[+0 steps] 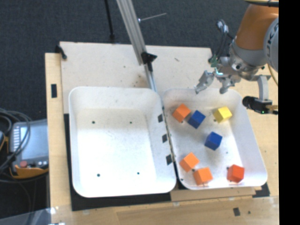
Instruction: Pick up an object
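Note:
The right bin (251, 139) holds several small cubes. An orange cube (181, 112) and a blue cube (197, 118) touch near its back left. A yellow cube (222, 114) lies at the back, a second blue cube (213, 140) in the middle. Two orange cubes (190, 161) (203, 176) and a red-orange cube (236, 173) sit along the front. My gripper (214, 85) hangs open above the bin's back rim, fingers spread, nothing between them. It is behind and above the yellow cube.
The left bin (117, 139) stands beside the right one, sharing a middle rim. A slanted aluminium rail (133, 27) rises behind the bins. A black fitting (255, 103) sticks out at the right bin's back right corner.

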